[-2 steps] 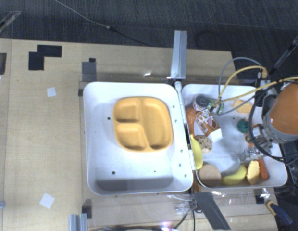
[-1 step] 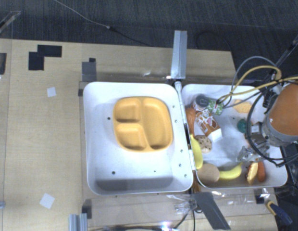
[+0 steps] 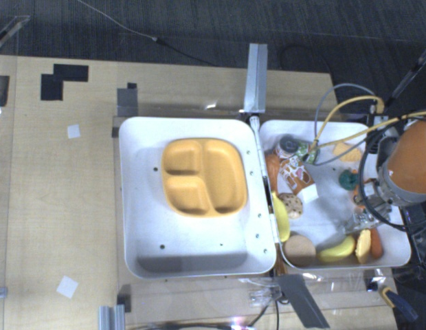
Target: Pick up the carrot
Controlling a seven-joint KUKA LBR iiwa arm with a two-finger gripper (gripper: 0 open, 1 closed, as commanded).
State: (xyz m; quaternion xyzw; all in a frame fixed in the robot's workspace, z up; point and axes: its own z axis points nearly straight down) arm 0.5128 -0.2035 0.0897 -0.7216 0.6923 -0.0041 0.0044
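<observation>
Right bin (image 3: 323,263) holds a crowd of toy food; left bin (image 3: 141,184) holds a yellow divided tray (image 3: 203,176). Candidate for the carrot (image 3: 271,168): an orange, tapered piece lying against the right bin's left wall, beside a snack packet (image 3: 295,177) and above a cookie (image 3: 290,202); identification is uncertain at this resolution. A banana (image 3: 337,250) and a brownish potato-like item (image 3: 300,246) lie along the near wall, with a red-and-yellow piece (image 3: 367,245) in the near right corner. The arm (image 3: 409,163) hangs over the right side of the right bin; the gripper (image 3: 361,218) sits low near that corner, well apart from the carrot. Grip state: cannot tell, cabling obscures it. Judgement: nothing lifted, task not started in effect; reach across to the left wall, grasp and lift all remain.
</observation>
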